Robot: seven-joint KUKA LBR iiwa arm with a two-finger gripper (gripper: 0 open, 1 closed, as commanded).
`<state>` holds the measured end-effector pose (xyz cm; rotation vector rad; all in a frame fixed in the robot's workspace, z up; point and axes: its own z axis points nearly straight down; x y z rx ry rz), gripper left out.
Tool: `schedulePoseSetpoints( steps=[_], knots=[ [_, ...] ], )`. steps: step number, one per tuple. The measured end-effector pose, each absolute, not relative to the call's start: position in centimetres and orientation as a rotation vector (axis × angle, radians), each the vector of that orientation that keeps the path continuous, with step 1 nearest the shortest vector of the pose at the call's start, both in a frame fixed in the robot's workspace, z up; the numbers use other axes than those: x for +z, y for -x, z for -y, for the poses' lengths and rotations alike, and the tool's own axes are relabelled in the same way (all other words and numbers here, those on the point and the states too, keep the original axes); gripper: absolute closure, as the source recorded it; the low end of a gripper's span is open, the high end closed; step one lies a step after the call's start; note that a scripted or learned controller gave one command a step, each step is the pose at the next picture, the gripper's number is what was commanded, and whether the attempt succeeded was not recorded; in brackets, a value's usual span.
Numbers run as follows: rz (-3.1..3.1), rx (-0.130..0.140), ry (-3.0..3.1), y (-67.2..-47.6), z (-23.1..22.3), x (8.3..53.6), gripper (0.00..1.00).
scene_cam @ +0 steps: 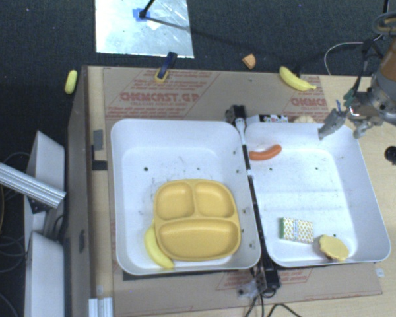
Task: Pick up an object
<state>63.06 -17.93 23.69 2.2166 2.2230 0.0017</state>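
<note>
From above, the gripper [344, 121] hangs over the far right corner of the right bin [366, 177], its fingers spread wide and empty, probably poised to descend. Candidates lie loose in that bin (sausage [264, 152] far-left, patterned sponge [297, 230] and yellow disc [332, 246] near), well apart for easy grasping.
</note>
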Motion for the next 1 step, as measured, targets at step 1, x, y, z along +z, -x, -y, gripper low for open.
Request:
schedulePoseSetpoints(
  steps=[1],
  knots=[
    [-2.226,0.005,-2.213,-66.43,13.52,24.3,0.0]
  ],
)
